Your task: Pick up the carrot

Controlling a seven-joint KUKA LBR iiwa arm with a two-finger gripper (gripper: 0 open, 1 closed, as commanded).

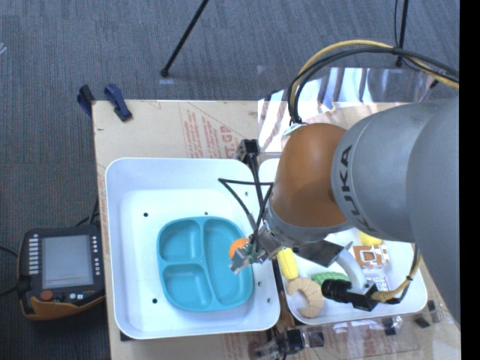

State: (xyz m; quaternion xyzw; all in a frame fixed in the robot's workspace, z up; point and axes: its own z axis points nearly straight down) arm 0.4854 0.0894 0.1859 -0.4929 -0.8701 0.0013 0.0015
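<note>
Gripper low over the blue tray's right edge, beside the carrot.

The gripper (244,258) hangs at the right rim of the sectioned blue plastic tray (196,272) in the left bin (127,201); whether it is spread or pinched I cannot tell. The carrot (238,245), a small orange piece, lies touching or just under the tool tip, at the tray's right compartment. The bulky grey arm (382,178) with its orange band overhangs the right bin (420,291), where a yellow corn cob (286,262), a tan croissant (307,294) and a green pod (330,279) lie.
</note>
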